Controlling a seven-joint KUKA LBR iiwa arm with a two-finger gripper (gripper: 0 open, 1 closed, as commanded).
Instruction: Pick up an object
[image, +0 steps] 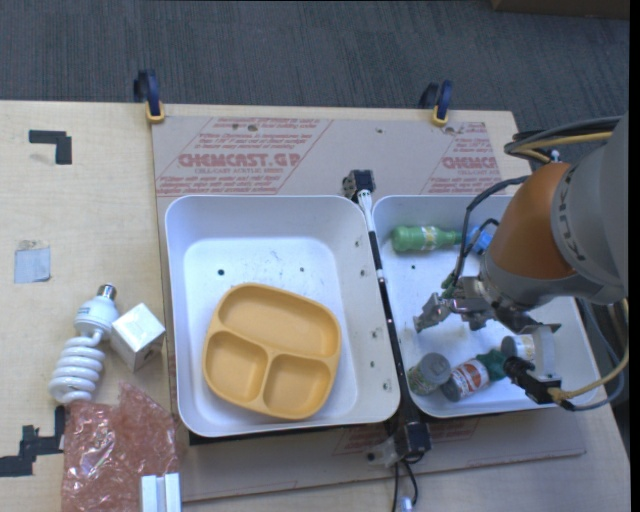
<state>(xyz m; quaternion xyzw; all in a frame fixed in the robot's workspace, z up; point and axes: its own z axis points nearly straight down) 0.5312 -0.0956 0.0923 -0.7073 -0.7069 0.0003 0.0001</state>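
Right bin (400, 300): gripper (436, 312), finger state impossible to tell, hangs above the bare floor, green bottle (424, 238) near the far wall, red-labelled small bottle (468, 379) and grey cap (433, 371) near the front wall; advice: centre over one item, descend straight, close squarely.

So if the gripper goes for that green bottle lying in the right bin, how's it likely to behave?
The green bottle lies on its side, so a nudge would probably roll it toward the bin wall. It looks like thin plastic, likely light. Its rounded, glossy body may slip between the fingers unless gripped across the middle.
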